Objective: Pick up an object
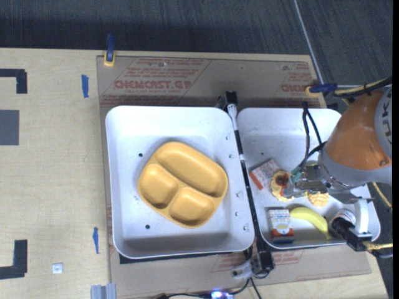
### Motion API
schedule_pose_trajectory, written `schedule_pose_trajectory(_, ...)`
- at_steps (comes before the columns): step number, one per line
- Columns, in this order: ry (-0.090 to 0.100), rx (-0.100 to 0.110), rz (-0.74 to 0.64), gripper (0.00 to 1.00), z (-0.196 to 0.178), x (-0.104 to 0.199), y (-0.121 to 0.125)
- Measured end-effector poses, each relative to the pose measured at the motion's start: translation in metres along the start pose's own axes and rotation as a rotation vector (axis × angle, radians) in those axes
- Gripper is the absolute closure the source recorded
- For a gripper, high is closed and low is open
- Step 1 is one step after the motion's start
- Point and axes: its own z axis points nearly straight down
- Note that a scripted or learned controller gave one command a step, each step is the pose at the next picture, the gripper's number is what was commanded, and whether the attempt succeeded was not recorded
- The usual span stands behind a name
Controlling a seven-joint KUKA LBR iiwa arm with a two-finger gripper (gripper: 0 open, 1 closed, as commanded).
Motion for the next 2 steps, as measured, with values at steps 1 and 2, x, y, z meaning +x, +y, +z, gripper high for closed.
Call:
schedule_pose_trajectory(1,0.0,0.0,0.0,0.0,0.0,0.0,0.0)
schedule_pose_trajectory(2,0.005,0.02,0.0,0.0,0.051,0.002,-0.008)
